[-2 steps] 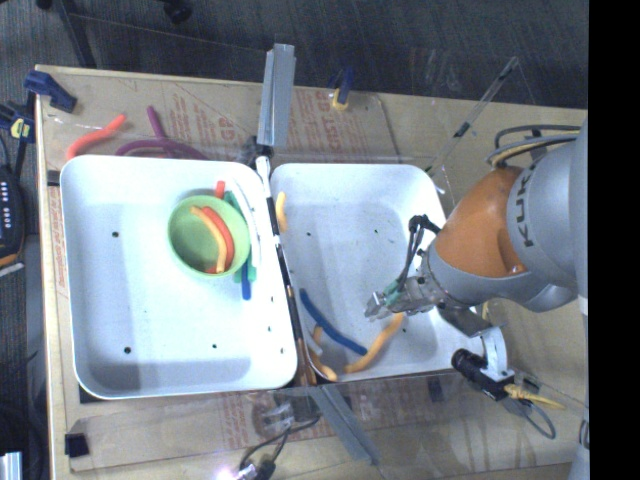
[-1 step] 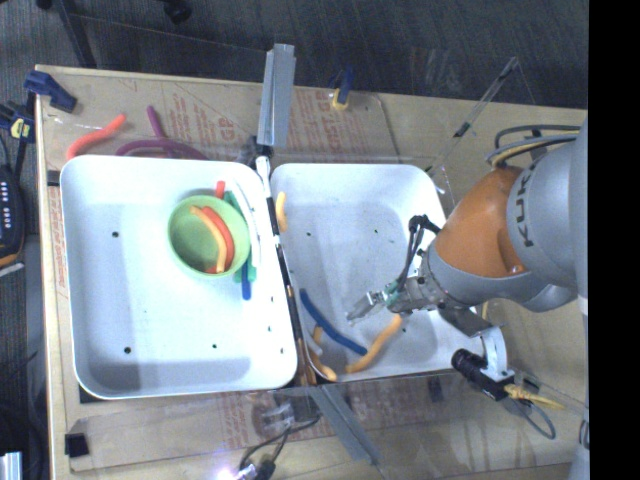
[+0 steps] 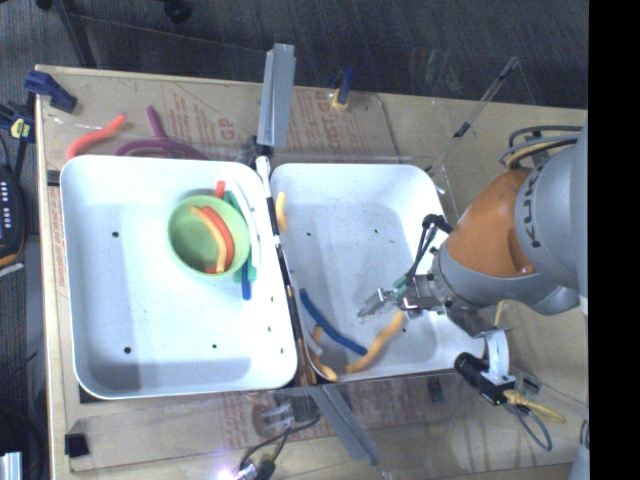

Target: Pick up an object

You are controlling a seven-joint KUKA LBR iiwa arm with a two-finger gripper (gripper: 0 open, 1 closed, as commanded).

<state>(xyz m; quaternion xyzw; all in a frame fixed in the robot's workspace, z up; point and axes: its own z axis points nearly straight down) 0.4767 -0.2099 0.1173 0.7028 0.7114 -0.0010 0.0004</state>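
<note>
Tool (image 3: 378,304) sits low in the right bin (image 3: 345,183), toward that bin's near right part, arm (image 3: 520,238) coming in over the desk's right edge. Fingers (image 3: 370,303) look spread a little, pointing left; can't see anything between them, so no grip as far as I can tell.

Closest to it: orange strip (image 3: 378,348), curved, lying on the bin floor just below the tool, running down toward the bin's near edge. Top end of it looks near or under the tool body; touching or not, can't tell. Blue strip (image 3: 325,325) lies just left of that, slanted, upper end near the wall between the bins. A small yellow piece (image 3: 281,211) sits up by the far left corner of the right bin, against the wall.

Left bin (image 3: 120,298): green bowl (image 3: 205,236) toward its far right part, red and orange bits (image 3: 222,238) inside it, a blue piece (image 3: 246,286) poking out at the bowl's near right side.

On the desk (image 3: 420,118) past the left bin, near the far left corner: an orange tube (image 3: 95,136) and a purple hose (image 3: 160,146). Blue clip (image 3: 344,86) at the far edge, about the middle.
</note>
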